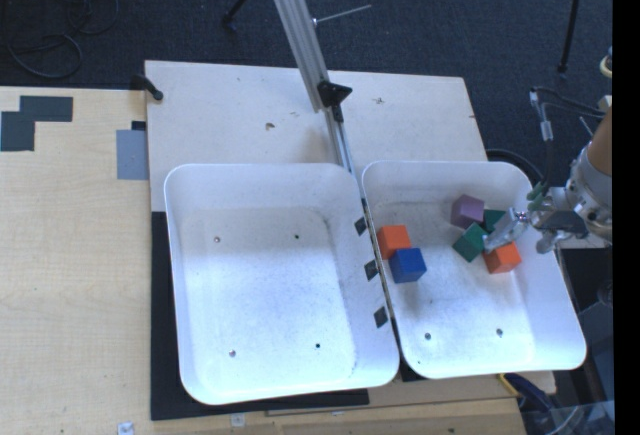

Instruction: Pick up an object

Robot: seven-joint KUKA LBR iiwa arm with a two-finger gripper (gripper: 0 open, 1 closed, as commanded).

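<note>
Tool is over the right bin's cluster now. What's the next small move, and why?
Probably ease the tool down onto the small orange block just below it. That block lies at the cluster's edge, beside the dark green block, so it looks like the easiest pick.

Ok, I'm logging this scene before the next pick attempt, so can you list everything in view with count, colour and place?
white bins: two, white, side by side on the bench; the blocks all lie in the right one.
orange blocks: two; one near the right bin's left wall, one by the claw.
blue block: one, touching the left orange block, just in front of it.
green blocks: two, dark green; one mid-bin, a second partly hidden behind it.
purple block: one, behind the green ones.
aluminium rail: one, silver, slanting down from the top to between the bins.
claw: one, grey, reaching in from the right, low over the right orange block.
</note>
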